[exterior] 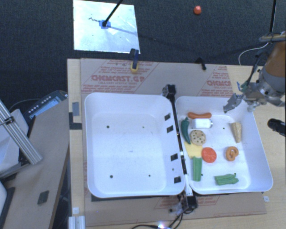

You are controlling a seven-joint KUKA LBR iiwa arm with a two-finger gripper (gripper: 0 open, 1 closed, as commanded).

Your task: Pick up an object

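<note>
Dark speckled flooring surrounds a wooden counter (111, 71) overlaid with a printed cardboard sheet (116, 77), and two shallow white bins sit side by side on it. A silvery square sheet (106, 26) lies on the floor beyond the counter's far edge, and a small orange ball (197, 10) rests farther right.

The left bin (129, 143) has only small dark dots on its floor. The right bin (254, 152) holds all the toy food. Near its far wall a red hot dog (199, 115) lies just above a white block (202, 123). A dark green pepper (185, 131) runs along the bin's left wall, with a speckled cookie (197, 137) just beside it. Below the cookie sits a yellow piece (193, 150), touching a red tomato slice (208, 154), and a green stalk (197, 168) points toward the near wall. A green bean pod (226, 179) lies near the near-right corner. An orange pretzel (231, 153) sits toward the right wall, and a tan cone-shaped piece (236, 132) lies beyond it.

The grey arm (272, 67) reaches in over the counter's far right corner. Its fingers (241, 100) hang above the far wall of the right bin, spread apart, with nothing between them, well apart from the cone piece and the hot dog.
</note>
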